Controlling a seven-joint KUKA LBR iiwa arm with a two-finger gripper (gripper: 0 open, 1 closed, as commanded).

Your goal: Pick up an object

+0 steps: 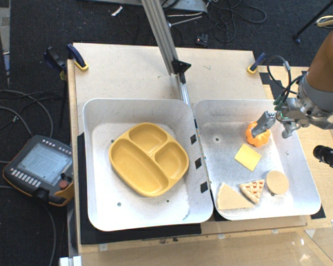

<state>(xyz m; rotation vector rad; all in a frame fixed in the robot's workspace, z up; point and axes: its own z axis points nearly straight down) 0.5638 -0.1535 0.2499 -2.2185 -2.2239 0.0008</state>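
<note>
Single fixed camera above the bench (127, 65), looking down at a slant from the front, far enough to take in both white bins (94, 148) side by side, floor beyond the far and left edges, arm (322, 76) entering from the right.

Left bin (94, 148): divided plate (149, 158); right bin (299, 165): round fruit (257, 137) behind flat slice (247, 157), three pieces (254, 190) along front.

The arm (324, 71) is cut off by the picture's right edge, one finger (262, 125) of its gripper (275, 123) covers the top of the orange fruit (257, 138), and the pizza slice (253, 190) overlaps the tan wedge (231, 197).
</note>
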